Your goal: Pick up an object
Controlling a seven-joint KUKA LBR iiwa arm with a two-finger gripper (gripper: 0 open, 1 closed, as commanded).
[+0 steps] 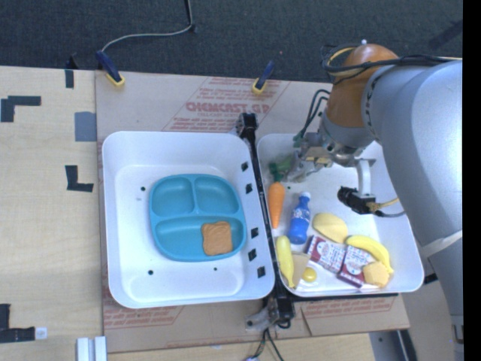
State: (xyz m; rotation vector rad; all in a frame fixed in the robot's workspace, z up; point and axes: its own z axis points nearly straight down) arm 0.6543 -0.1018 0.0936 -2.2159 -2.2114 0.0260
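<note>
2 shallow white bins sit side by side on a cardboard sheet (218, 104) in the middle of the frame. The left bin (120, 201) holds a blue divided plate (197, 215) with 3 compartments, and a slice of toast (217, 238) lies in its lower right compartment. The right bin (406, 269) is crowded with toy food: an orange carrot (276, 203) lies along its left wall, a small blue and white bottle (301, 218) is just beside the carrot to the right, and a yellow corn cob (284, 259) lies below the carrot at the lower left. A pale yellow lemon-like piece (330, 226) lies right of the bottle, a red and white carton (334, 259) lies below it, and a banana (370, 248) curves along the carton's right side toward the lower right corner. A green item (282, 166) rests at the upper left of this bin, above the carrot. The grey arm (421, 141) with its orange band (349, 100) reaches in from the right, and the gripper (310, 164) is low over the upper left part of the right bin, just right of the green item; whether its jaws are apart or together cannot be told, and no object is seen between them. 2 yellow and blue clamps (110, 69) pin the cardboard's top edge.
</note>
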